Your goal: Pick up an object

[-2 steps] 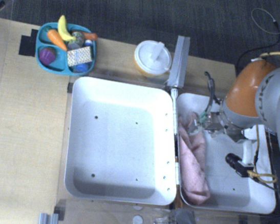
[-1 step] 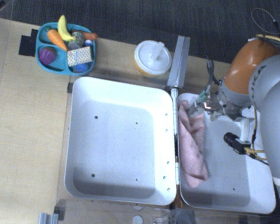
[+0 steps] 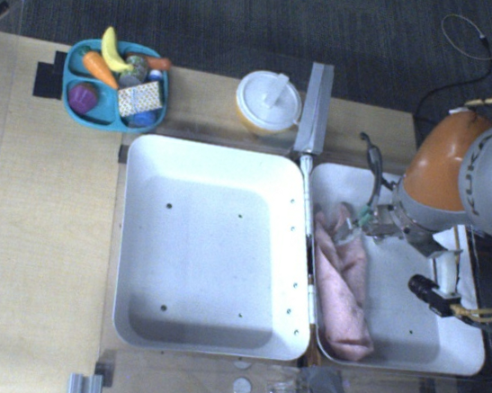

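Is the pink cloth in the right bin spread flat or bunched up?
Bunched: the pink cloth lies as a creased strip along the right bin's left wall.

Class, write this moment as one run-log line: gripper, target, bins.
gripper: low in right white bin, at pink folded cloth's upper end | grasp: unclear | left white bin: no action

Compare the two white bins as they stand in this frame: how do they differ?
The left bin looks larger and squarer; the right bin looks narrower. The right bin holds a crumpled pink cloth along its left wall, with the end effector at the cloth's top; the left bin has neither. Both are shallow and white, side by side.
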Motion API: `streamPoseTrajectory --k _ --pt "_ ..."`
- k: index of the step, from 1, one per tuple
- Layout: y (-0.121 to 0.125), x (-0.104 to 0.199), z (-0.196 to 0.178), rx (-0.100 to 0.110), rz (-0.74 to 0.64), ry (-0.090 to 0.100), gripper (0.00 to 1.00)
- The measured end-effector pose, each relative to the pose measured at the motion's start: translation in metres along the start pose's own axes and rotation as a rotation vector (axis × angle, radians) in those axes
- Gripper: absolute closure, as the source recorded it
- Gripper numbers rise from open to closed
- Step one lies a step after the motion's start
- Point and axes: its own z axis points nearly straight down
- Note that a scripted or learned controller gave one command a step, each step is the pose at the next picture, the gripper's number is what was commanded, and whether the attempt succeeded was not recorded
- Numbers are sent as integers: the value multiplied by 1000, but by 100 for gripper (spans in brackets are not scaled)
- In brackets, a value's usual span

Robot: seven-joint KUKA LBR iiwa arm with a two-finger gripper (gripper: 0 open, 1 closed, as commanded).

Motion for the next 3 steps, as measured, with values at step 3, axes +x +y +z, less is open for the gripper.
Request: streamPoseTrajectory --k 3 --pt "-3 5 0 -4 -54 -1 0"
